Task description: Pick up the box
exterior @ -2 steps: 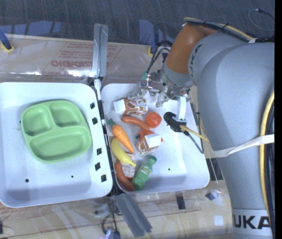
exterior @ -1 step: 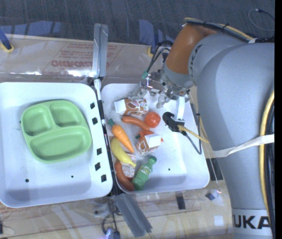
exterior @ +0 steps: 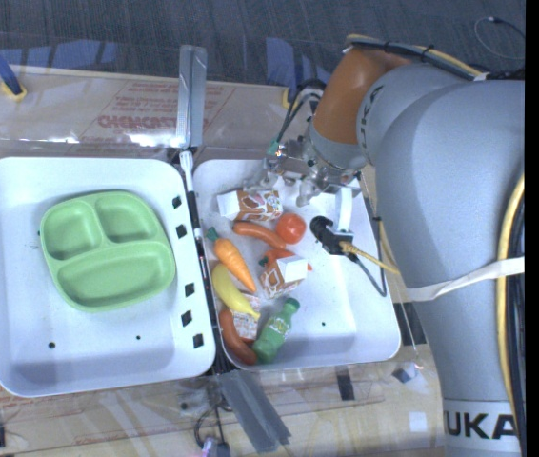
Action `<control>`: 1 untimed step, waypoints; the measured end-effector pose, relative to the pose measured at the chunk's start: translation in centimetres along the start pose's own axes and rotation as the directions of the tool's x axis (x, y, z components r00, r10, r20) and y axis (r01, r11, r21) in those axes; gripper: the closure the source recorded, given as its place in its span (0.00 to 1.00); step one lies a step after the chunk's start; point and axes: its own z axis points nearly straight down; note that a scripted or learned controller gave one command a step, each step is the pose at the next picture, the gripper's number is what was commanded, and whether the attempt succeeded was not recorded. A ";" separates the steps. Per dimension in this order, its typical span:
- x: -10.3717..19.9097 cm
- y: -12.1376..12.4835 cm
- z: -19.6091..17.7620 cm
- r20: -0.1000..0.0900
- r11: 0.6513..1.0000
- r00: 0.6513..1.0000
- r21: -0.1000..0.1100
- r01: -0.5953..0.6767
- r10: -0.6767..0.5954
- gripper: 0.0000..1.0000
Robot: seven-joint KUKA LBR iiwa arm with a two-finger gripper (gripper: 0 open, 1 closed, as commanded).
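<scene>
Near front edge of right bin: green bottle, banana, carrot. Mid-bin: box, well short of gripper. Farther: tomato, carton just beside gripper at far edge; grip state impossible to tell.

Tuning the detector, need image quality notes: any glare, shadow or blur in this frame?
Camera view: even overhead light, soft shadows only, under the green tray and along the bin walls; mild glare on the plastic sheet behind the bins; food items are small and slightly soft, so print on the box is unreadable; the arm looms large and hides the right bin's far corner; the end effector is cluttered and hard to resolve.
</scene>
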 end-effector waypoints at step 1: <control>1.4 -0.3 0.1 0.001 1.000 1.000 0.005 -0.003 0.003 0.00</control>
